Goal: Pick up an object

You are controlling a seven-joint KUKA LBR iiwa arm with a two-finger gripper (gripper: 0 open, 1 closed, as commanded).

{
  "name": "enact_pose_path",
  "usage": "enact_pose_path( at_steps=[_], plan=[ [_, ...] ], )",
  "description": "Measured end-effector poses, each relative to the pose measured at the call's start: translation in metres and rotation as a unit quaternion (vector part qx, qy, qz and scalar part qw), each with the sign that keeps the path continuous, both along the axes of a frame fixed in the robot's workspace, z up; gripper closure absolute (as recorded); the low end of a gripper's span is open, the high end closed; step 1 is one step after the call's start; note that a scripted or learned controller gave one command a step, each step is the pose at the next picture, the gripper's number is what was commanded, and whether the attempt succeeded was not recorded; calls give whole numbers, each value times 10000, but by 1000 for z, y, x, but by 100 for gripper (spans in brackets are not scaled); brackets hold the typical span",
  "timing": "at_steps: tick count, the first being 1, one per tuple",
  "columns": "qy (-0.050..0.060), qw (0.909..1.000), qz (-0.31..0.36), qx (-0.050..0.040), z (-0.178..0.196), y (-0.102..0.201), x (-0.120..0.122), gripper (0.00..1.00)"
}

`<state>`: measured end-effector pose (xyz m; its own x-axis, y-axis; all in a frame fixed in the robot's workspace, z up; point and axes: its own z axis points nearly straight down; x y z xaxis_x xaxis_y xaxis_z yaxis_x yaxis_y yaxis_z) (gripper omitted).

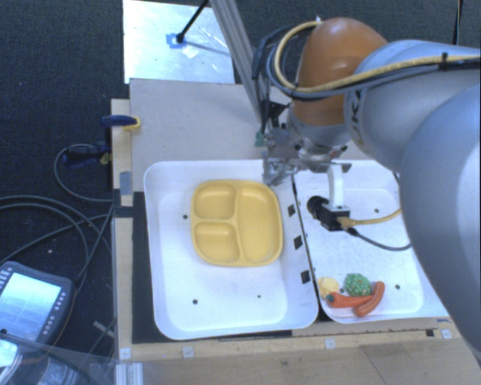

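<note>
End effector [279, 174] sits at far rim between 2 bins, above divider; open or closed: cannot tell, nothing seen gripped. Yellow tray [236, 222] lies in left bin [169, 301], just left and toward viewer from end effector, flat. Toy food cluster [353, 292] in right bin [409, 293], near front edge, well apart from end effector. Tray nearer candidate; likely short move leftward and down.

Robot lab, by the look of it: teach pendant [30, 301] and loose cables [71, 218] on dark carpet far left of the tool [276, 174], clamps [120, 122] on the desk [188, 120] edge, tripod leg [192, 19] behind.
</note>
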<state>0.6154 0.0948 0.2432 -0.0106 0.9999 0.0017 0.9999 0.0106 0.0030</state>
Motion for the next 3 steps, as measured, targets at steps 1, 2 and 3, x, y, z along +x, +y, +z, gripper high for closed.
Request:
enact_pose_path(
  at_steps=[1,2,3],
  plan=[
    [4,10000,-18,-12,-5,1,5,100],
    [17,10000,-26,-13,-22,3,-2,100],
    [10,10000,-20,-13,-21,3,-2,0]
  ],
)
